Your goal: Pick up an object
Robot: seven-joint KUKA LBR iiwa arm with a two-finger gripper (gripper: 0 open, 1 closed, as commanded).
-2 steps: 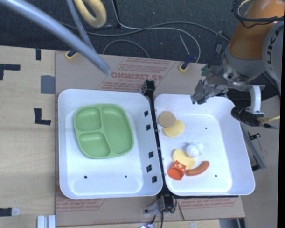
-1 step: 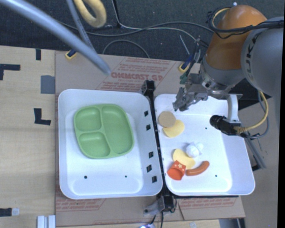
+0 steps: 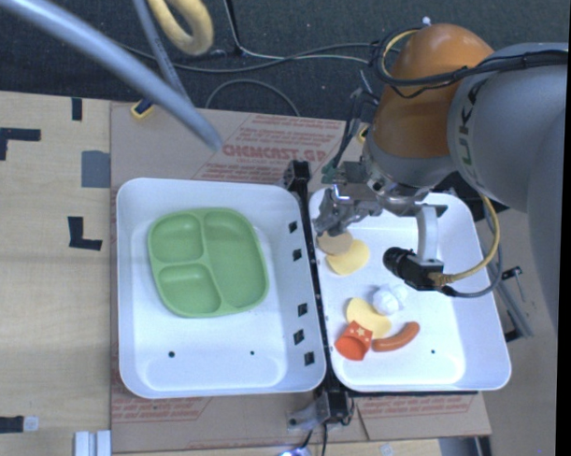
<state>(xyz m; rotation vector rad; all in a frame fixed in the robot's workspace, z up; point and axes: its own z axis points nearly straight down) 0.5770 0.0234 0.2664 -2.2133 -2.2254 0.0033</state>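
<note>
Hard to make out much of the tool (image 3: pixel 340 215) here: sits low over the back-left corner of the right bin (image 3: pixel 468 369), a tangle of dark metal with the grey arm (image 3: pixel 514 118) and its orange band (image 3: pixel 426 87) looming right above and covering the bin's back edge. Can't tell whether it's apart or together, too cluttered and shadowed. Just below it, a pale tan flat piece (image 3: pixel 335 243) overlapping a yellow round piece (image 3: pixel 350 258), the tan one partly tucked under the tool, touching or not impossible to say. Nothing visibly clamped. Black cylinder-ish part (image 3: pixel 408 265) hanging off the wrist on a white bracket, sticking out over the middle of the bin, yellow cable (image 3: pixel 475 276) looping from it toward the right rim. Further forward in the same bin: small white lumpy thing (image 3: pixel 388 299), a yellow banana-like piece (image 3: pixel 368 315) just beside it, an orange-red cup (image 3: pixel 353 343) lying on its side against that, and a reddish sausage (image 3: pixel 396 337) next to the cup. Left bin (image 3: pixel 150 358) holds a green divided plate (image 3: pixel 208 262), three compartments, well apart from everything else. Both bins on cardboard (image 3: pixel 270 142) with red print, on the bench (image 3: pixel 40 289). Grey pole (image 3: pixel 105 48) slanting across the top left, blurry, plus a yellow loop (image 3: pixel 181 13) cut off at the top edge.
</note>
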